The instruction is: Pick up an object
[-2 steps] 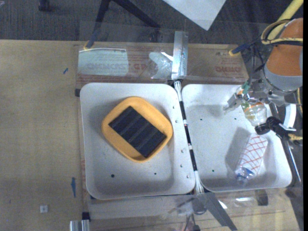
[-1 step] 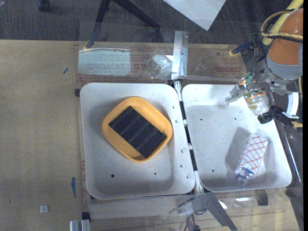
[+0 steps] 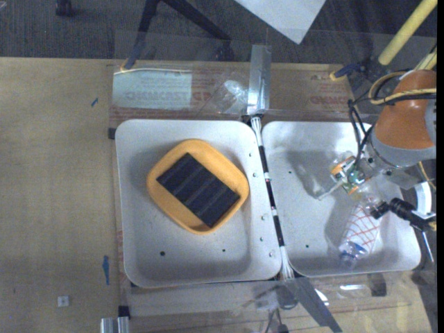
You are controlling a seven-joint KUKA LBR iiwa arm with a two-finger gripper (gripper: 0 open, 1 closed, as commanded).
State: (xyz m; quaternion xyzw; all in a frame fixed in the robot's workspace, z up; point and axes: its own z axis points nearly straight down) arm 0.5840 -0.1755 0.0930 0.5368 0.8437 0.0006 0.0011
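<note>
A clear plastic bottle (image 3: 361, 231) with a red net pattern and a blue cap lies in the right bin (image 3: 305, 252), near its front right corner. An orange pad with a dark ribbed panel (image 3: 198, 186) rests in the middle of the left bin (image 3: 139, 248). My gripper (image 3: 319, 184) hangs low over the right bin's middle, up and to the left of the bottle and apart from it. The grey arm with its orange band (image 3: 408, 120) reaches in from the right. Nothing shows held in the gripper.
A row of clips (image 3: 270, 200) joins the two bins. Black cables (image 3: 399, 210) trail by the bottle's upper end. A metal bracket (image 3: 259, 82) and clear wrapping (image 3: 229, 96) sit behind the bins. A chair base (image 3: 159, 5) stands on the floor beyond.
</note>
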